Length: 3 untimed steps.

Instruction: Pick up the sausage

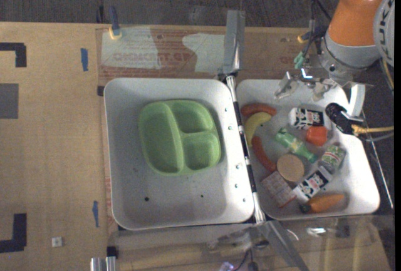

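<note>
The sausage, a slim curved red piece, lies in the left part of the right bin, just below a yellow banana. My gripper hangs over the bin's back edge, up and to the right of the sausage and well apart from it. Its two metal fingers stand spread apart with nothing between them.
The right bin also holds a red-orange long piece, two black-and-white cartons, a green bottle, a green can, a tan disc, a cracker box and a carrot. The left bin holds a green divided plate.
</note>
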Each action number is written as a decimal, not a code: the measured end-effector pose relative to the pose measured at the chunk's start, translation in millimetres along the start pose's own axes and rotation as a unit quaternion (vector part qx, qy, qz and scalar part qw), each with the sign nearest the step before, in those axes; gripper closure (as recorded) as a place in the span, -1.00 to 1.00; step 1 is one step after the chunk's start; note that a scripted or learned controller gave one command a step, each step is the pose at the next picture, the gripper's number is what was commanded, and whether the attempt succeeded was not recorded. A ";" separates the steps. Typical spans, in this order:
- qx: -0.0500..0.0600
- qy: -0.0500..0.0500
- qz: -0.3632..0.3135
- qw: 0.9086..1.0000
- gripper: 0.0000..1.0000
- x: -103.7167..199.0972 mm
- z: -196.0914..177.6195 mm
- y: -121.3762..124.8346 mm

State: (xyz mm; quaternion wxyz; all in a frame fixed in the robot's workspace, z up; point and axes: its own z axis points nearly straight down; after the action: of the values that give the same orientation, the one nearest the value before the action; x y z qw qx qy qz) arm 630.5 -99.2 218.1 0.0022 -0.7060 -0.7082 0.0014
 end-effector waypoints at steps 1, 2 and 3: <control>-0.002 0.000 -0.021 1.000 -1.00 0.2 112.9 20.0; -0.001 0.000 -0.021 1.000 1.00 0.0 105.5 20.3; -0.001 0.000 -0.021 1.000 -1.00 0.0 105.8 20.1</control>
State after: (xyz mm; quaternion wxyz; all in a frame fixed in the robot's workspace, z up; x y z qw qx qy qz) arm 650.1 -99.0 112.3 0.0014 -0.6908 -0.7230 0.0005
